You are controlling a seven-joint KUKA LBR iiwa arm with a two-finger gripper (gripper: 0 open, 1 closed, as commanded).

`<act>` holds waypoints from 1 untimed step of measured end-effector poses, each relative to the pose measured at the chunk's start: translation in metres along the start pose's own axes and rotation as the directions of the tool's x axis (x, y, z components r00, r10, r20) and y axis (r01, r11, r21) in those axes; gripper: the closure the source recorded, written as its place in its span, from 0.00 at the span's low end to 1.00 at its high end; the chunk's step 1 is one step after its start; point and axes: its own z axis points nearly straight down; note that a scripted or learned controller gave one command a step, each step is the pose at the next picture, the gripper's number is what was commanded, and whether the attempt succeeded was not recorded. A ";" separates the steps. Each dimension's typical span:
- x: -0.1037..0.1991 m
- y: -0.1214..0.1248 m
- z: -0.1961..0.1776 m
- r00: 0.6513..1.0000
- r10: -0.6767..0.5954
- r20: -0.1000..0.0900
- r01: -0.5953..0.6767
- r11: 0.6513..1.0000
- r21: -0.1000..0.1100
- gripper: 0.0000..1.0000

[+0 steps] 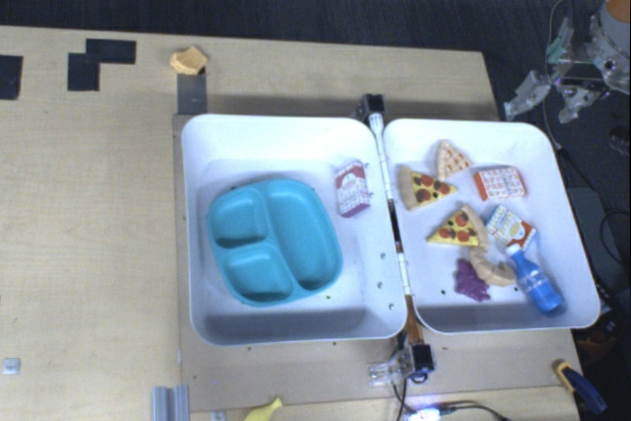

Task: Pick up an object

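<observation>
The right bin (562, 202) holds several toy foods: a pizza slice (424, 187), a second pizza slice (456, 229), a pale wedge (452, 158), a red-and-white carton (498, 182), a small packet (510, 227), a blue bottle (535, 281), purple grapes (471, 281) and a tan piece (490, 266). My gripper (549, 99) hangs at the upper right, beyond the right bin's far corner. Its fingers are spread open with nothing between them.
The left bin (197, 173) holds a blue compartment tray (271, 240) and a red-and-white packet (351, 187). A tan block (188, 61) lies on the bench behind the left bin. Cables and a clamp sit at the bins' near edge.
</observation>
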 end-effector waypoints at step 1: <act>0.015 -0.019 0.129 1.000 0.002 -0.001 -0.002 1.000 0.003 0.00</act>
